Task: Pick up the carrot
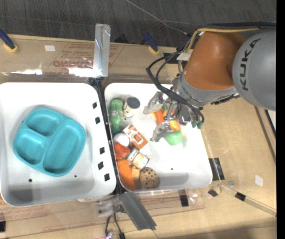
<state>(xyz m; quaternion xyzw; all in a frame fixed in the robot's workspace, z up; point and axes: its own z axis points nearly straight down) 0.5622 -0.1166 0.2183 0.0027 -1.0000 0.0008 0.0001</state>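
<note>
The carrot (pixel 159 116) is an orange piece lying in the right bin (pixel 192 168), near its upper middle. A green lump (pixel 173 138), maybe its leafy end, lies just below and right of it. My gripper (pixel 157 117) hangs low over the carrot, and the wrist hides part of it. One finger (pixel 153 102) stands above the carrot and the other finger (pixel 161 131) below it. The fingers are spread apart and straddle the orange piece. I cannot tell whether they touch it.
Along the right bin's left wall lie a green vegetable (pixel 116 109), a small can (pixel 132 103), an orange-and-white box (pixel 137 137), a red item (pixel 121 144), an orange fruit (pixel 125 172) and a cookie (pixel 149 177). The left bin (pixel 8 103) holds a teal divided plate (pixel 50 141).
</note>
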